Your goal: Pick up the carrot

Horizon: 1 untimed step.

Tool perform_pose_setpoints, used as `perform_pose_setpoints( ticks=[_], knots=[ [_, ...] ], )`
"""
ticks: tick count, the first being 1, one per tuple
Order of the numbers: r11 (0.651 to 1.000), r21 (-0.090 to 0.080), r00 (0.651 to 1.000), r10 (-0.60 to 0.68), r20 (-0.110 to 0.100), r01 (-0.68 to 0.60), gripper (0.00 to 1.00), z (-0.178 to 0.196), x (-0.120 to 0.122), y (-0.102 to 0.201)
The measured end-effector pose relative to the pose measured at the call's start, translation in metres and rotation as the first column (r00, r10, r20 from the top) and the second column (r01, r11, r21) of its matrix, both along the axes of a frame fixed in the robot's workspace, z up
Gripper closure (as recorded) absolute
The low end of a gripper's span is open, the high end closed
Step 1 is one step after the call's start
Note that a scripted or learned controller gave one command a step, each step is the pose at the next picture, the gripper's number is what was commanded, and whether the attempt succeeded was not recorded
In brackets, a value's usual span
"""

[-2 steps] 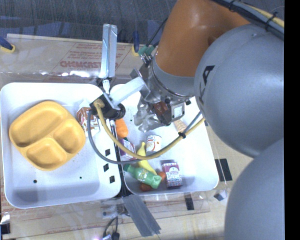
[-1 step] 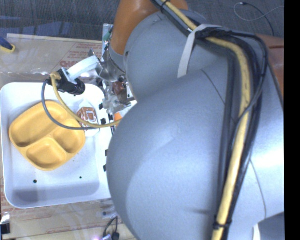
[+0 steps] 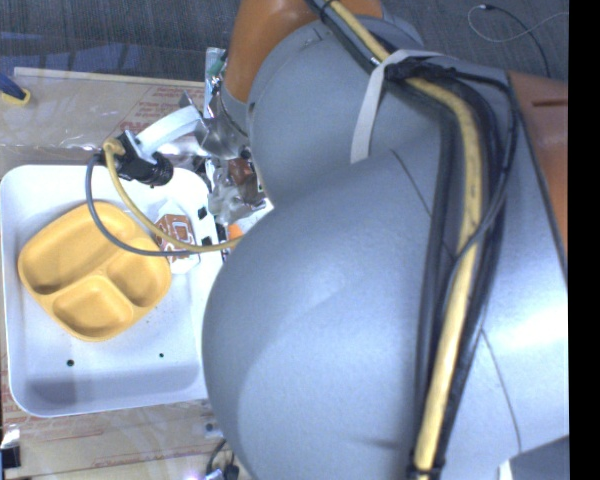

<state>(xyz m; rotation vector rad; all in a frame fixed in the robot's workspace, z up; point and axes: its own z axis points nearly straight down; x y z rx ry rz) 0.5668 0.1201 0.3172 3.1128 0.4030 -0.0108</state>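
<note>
While a yellow divided tray [image 3: 92, 273] lies in the left white bin [image 3: 40, 393], the gripper [image 3: 223, 183] hangs at the bin's right edge, its grasp hidden; an orange sliver (possibly the carrot [image 3: 234, 232]) sits beneath, likely light, stiff, slippery, best held mid-length

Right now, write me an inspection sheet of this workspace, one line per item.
Surface: a white bin on the bench; cardboard sheet beyond it.
Job's things: a small orange bit at the arm's edge may be the carrot; too hidden to tell.
Clutter: yellow divided tray lying in the bin; a small printed packet beside it.
Gripper: gripper low over the bin's far right corner; finger state cannot be told.
Cables: yellow hose and black cable strapped along the arm; a thin loop hangs over the tray.
Surroundings: dark carpet beyond the bench.
</note>
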Motion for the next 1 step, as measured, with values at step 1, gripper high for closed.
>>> perform_pose_setpoints(
  ticks=[1],
  knots=[
    [0.989, 0.007, 0.989, 0.148, -0.003, -0.148, 1.0, -0.075, 0.0356, -0.1031]
  ],
)
